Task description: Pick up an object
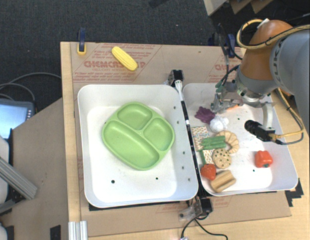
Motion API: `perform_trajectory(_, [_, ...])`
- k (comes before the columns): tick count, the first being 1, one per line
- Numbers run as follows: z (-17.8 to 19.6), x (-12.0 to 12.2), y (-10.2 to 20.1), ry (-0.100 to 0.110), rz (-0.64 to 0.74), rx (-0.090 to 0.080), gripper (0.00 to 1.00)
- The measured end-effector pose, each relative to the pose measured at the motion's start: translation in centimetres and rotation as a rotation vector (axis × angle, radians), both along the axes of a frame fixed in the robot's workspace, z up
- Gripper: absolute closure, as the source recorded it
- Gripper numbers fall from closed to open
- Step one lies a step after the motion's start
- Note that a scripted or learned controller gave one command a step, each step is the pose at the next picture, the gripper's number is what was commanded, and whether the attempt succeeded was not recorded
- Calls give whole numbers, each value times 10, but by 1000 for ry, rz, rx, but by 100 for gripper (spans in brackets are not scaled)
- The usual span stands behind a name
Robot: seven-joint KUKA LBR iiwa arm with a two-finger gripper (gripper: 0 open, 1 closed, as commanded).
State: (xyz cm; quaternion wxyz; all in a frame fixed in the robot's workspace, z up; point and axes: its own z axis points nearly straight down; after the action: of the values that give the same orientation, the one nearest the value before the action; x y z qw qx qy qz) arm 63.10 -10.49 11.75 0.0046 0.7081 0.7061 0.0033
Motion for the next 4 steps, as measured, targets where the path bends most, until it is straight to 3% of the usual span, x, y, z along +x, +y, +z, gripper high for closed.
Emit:
perform_trajectory(1, [-1, 0, 0, 1, 0, 0, 0])
perform_trajectory(2, [-35, -14, 9, 17, 2, 3, 0])
perform_trajectory(3, [-22, -12, 8, 11, 1, 2, 100])
perform_trajectory(4, [-23, -13, 8, 11, 0, 2, 0])
